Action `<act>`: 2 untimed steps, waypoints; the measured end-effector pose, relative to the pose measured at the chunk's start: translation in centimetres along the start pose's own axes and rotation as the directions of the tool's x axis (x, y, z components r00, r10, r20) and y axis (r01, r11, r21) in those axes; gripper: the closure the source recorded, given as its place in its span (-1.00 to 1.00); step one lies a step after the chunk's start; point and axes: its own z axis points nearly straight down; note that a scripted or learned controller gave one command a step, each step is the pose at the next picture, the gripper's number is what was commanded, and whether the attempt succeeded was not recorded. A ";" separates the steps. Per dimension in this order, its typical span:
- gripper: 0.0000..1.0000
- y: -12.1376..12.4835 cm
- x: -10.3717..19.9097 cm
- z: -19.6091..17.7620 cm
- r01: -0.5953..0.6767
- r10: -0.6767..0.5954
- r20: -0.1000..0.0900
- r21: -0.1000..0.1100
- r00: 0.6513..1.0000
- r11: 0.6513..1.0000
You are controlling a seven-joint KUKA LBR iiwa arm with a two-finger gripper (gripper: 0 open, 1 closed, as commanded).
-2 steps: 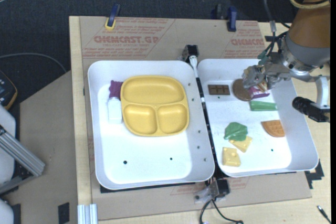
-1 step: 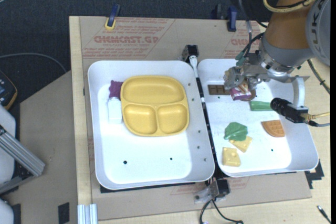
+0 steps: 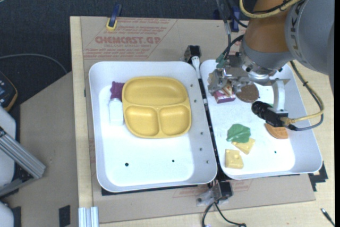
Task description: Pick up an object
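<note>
My gripper (image 3: 219, 82) hangs low over the far left corner of the right bin (image 3: 300, 159). Just beneath it, on the bin floor, lies a small maroon and pink object (image 3: 224, 95), partly covered by the gripper. A brown round disc (image 3: 247, 94) rests right beside it. Nearer the front lie a green crumpled piece (image 3: 238, 132), a small yellow wedge (image 3: 246, 144) and a yellow block (image 3: 234, 159). An orange-brown piece (image 3: 277, 132) sits toward the right wall. Whether anything is held is hidden by the wrist.
The left bin (image 3: 149, 170) holds a yellow divided plate (image 3: 156, 105), with a purple item (image 3: 116, 90) and a white bottle (image 3: 115, 112) along its left side. A ridge between the bins runs close to the gripper. The orange arm covers the right bin's far end.
</note>
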 end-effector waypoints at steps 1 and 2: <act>1.00 -1.5 5.2 0.0 0.001 -0.001 -0.001 0.000 1.000 1.000; 1.00 -1.0 6.9 -1.0 -0.002 0.002 0.001 -0.006 1.000 1.000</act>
